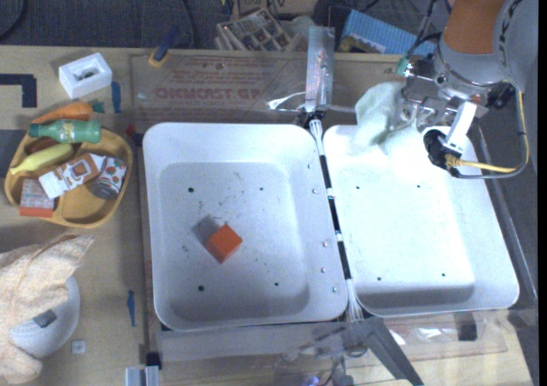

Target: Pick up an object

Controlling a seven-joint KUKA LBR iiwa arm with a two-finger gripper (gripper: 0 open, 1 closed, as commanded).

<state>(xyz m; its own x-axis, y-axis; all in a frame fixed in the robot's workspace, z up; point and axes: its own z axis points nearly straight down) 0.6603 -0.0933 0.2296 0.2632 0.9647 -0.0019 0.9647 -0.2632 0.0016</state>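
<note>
An orange block (226, 242) is seen in the left bin (171, 154). A pale cloth (376, 115) is clamped by the claw (408, 118) at the right bin's (479, 273) back edge.

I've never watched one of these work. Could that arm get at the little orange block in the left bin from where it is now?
Probably yes. The orange block lies alone on the open floor of the left bin, with nothing over it. The gripper is above the right bin's far corner, so the arm must cross the divider between them.
</note>
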